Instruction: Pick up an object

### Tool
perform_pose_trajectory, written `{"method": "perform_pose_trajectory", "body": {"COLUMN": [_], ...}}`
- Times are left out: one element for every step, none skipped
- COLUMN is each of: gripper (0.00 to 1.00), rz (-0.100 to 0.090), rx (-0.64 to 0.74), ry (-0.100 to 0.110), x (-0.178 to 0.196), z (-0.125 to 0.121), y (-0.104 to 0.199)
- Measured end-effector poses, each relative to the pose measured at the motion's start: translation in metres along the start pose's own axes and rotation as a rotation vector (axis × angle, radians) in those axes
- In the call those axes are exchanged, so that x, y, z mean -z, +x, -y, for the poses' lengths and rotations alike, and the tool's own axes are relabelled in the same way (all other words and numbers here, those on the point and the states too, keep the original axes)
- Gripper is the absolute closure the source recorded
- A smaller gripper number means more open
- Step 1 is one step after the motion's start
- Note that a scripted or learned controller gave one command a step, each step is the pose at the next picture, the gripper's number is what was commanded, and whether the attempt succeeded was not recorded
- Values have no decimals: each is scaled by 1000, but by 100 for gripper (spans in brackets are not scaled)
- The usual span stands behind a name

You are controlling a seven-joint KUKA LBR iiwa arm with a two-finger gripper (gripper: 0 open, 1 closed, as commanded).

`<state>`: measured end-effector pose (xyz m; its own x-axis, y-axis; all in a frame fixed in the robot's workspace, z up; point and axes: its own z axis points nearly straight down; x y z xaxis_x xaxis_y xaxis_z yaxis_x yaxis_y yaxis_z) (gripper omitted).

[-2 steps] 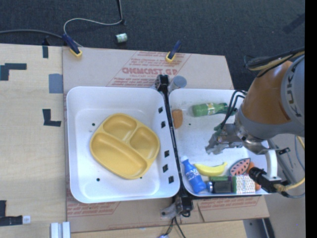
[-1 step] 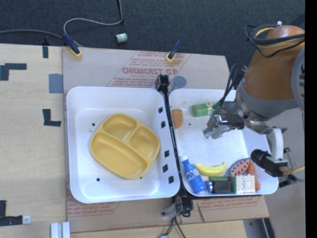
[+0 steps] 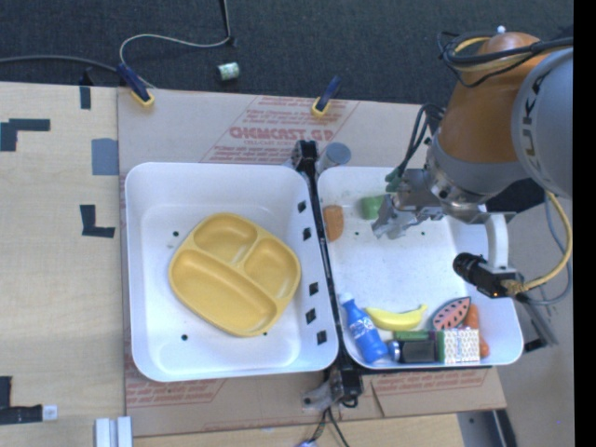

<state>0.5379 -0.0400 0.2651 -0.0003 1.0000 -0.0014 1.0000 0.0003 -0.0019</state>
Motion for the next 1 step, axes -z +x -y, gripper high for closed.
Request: {"method": "perform_pose_trajectory", "body": {"gripper": [100], "rz": [-1], "rx": [2], "ry": [-1], "x": [10], "z": [-47], "y": [27]}}
